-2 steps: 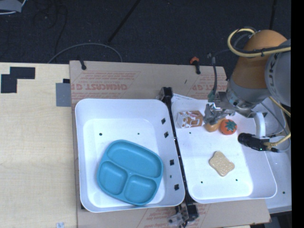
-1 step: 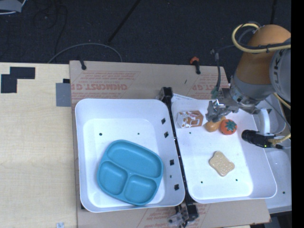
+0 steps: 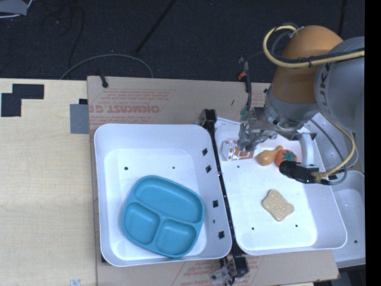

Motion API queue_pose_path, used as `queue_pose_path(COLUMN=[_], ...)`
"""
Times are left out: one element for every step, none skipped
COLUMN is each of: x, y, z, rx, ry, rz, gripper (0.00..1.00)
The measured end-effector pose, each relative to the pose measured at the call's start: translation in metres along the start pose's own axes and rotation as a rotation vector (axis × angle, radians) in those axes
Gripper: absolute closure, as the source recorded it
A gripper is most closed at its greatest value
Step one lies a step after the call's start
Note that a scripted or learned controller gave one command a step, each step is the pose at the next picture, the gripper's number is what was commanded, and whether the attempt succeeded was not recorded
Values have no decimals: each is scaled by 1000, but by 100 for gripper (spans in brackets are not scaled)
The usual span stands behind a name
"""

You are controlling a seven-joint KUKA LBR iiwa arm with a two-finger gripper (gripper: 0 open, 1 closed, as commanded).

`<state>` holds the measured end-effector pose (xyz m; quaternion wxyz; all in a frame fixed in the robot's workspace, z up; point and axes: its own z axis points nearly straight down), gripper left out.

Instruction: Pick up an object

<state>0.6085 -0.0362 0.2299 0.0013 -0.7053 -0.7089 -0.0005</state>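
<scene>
My gripper point(image 3: 247, 138) hangs over the far left corner of the right bin point(image 3: 324, 234), just above and to the right of a small white and orange packet point(image 3: 233, 152). An orange and yellow toy point(image 3: 269, 157) with a green and red end lies to the right of the packet, partly under the wrist. A beige toast-shaped piece point(image 3: 278, 205) rests alone near the middle of the right bin. In the left bin point(image 3: 110, 154) a blue divided plate point(image 3: 162, 215) lies flat. The grey arm with its orange band point(image 3: 306, 61) covers the bin's far right corner.
A black divider point(image 3: 215, 177) separates the two bins. A black plug on a yellow cable point(image 3: 299, 171) hangs from the arm over the right bin beside the toy. Cardboard point(image 3: 155, 103) lies under the bins, with dark floor beyond the bench.
</scene>
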Motion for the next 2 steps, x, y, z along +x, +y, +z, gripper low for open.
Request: queue_pose_path(x=[51,104], y=[2,0], z=[11,7], rx=[4,2], ry=[0,0], rz=[0,0], gripper=[100,100])
